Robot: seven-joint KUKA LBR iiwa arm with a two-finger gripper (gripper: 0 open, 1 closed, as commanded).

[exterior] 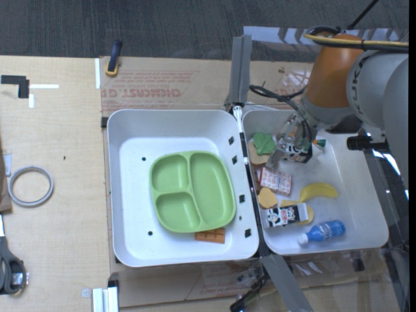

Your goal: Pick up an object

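My gripper [282, 152] hangs low in the back left part of the right bin [354, 174], under the orange wrist band. It is just right of a green item [262, 142] and above a red-and-white packet [279, 184]. In front of it lie a yellow banana [319, 190], a round yellow piece [267, 199], a black-and-white carton [286, 215] and a blue bottle [323, 231]. I see nothing clearly lifted by the gripper.
The left bin [123, 174] holds a green divided plate [193, 190] and a small orange-brown block [211, 236] at its front. A grey divider post [239, 70] rises between the bins. A tape roll [28, 186] lies on the bench at the left.
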